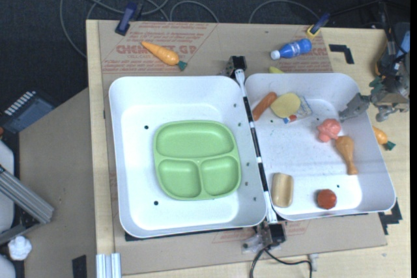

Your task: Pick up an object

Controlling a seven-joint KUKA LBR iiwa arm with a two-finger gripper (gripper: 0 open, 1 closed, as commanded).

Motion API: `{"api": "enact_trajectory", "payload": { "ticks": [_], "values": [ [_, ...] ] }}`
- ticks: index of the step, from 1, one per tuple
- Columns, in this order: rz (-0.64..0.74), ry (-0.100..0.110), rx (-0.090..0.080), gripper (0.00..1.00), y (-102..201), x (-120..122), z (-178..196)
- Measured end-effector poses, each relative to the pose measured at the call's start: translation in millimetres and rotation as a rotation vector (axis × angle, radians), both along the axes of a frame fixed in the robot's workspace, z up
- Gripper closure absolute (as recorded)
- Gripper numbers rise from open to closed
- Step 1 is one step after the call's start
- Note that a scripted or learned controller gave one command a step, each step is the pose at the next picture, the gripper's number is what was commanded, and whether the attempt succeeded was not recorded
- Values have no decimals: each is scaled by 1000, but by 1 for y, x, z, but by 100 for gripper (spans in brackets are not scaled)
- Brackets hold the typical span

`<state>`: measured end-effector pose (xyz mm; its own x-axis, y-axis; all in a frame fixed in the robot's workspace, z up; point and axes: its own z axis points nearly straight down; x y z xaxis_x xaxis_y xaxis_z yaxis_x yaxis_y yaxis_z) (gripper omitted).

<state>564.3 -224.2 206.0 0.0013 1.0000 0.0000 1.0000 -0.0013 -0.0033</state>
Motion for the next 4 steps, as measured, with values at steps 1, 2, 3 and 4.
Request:
{"api": "enact_trajectory", "payload": {
  "ticks": [1, 2, 3, 4],
  "values": [
    [2, 1, 2, 0, 29, 4, -111],
    [2, -6, -2, 100, 28, 6, -99],
    [2, -5, -1, 0, 28, 6, -99],
    [5, 0, 9, 0, 5, -27, -122]
  ]
}}
